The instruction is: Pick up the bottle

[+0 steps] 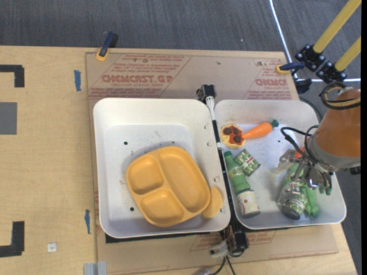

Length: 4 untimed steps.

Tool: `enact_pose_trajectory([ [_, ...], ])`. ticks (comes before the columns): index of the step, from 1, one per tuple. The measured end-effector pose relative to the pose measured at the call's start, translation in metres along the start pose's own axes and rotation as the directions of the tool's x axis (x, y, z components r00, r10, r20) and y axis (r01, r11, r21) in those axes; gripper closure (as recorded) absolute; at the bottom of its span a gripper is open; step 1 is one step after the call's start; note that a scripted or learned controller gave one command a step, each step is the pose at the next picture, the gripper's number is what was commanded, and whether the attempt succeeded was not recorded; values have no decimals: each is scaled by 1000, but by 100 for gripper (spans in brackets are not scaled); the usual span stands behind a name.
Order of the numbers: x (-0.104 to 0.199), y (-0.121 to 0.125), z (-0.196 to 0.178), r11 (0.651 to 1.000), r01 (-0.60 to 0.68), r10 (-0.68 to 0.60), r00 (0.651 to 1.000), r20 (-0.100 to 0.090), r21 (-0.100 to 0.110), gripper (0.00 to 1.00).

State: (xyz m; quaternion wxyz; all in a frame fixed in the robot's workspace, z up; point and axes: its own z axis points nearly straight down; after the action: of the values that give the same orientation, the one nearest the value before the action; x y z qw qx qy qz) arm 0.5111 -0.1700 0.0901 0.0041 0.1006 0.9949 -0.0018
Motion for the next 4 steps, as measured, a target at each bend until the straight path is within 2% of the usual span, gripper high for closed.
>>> enact_pose_trajectory([
  [4, -1, 1, 0, 1000, 0, 0, 1000, 3, -1, 0],
])
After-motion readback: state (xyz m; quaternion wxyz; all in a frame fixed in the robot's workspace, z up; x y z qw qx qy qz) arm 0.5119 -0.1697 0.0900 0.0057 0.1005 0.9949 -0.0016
